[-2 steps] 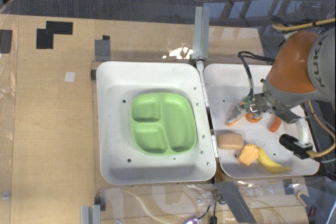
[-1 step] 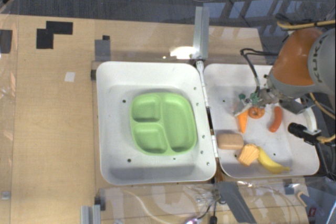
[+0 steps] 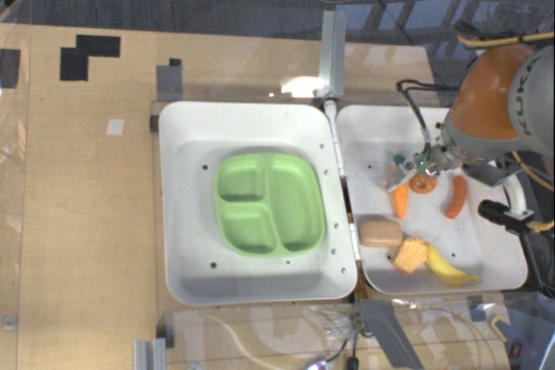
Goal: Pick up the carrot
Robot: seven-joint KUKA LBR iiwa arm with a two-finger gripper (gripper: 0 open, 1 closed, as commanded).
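— Where's the claw [image 3: 422,172], and has it got the carrot [image 3: 400,201]?

— You'll find it low over the right bin [image 3: 519,273], at about one o'clock from the carrot's upper end and just beside it. I can't tell you how the claw stands; the wrist hardware hides that from this angle. What you can see is that the carrot lies flat on the bin floor, so as I read it the pick isn't made yet.

— Walk me across the bench, then.

— Starting at nine o'clock: the left bin [image 3: 173,212] holds a green divided plate [image 3: 269,204], nothing to do with your task. Cross the divider and you reach the carrot, near the right bin's middle, pointing roughly from twelve to six. At five o'clock from it sits a tan bread roll [image 3: 380,232]; further toward five, a yellow corn piece [image 3: 410,255] touching a banana [image 3: 448,268]. At three o'clock from the carrot, apart from it, lies a sausage [image 3: 455,197].

— What's left?

— By my judgement, nearly everything: settle onto the carrot, close, and lift. You're at the approach, close but not yet gripping.
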